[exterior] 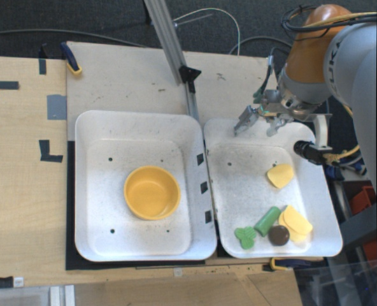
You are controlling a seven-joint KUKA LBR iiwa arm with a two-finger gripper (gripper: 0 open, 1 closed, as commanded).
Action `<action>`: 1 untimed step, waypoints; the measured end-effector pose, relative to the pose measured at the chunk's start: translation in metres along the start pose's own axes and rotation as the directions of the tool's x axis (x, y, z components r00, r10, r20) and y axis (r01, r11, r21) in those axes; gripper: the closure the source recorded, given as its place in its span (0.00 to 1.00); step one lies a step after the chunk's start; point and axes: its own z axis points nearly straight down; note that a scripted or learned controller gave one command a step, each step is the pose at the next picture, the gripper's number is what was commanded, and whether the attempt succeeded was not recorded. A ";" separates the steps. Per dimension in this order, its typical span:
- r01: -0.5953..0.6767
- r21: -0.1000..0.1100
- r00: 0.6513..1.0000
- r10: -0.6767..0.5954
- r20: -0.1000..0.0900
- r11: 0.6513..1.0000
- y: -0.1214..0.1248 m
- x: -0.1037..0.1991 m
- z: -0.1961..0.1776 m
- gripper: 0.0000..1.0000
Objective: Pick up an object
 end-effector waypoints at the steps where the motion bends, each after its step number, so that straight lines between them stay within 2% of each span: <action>1: 0.000 0.000 1.000 0.000 0.000 1.000 0.000 0.000 0.000 0.00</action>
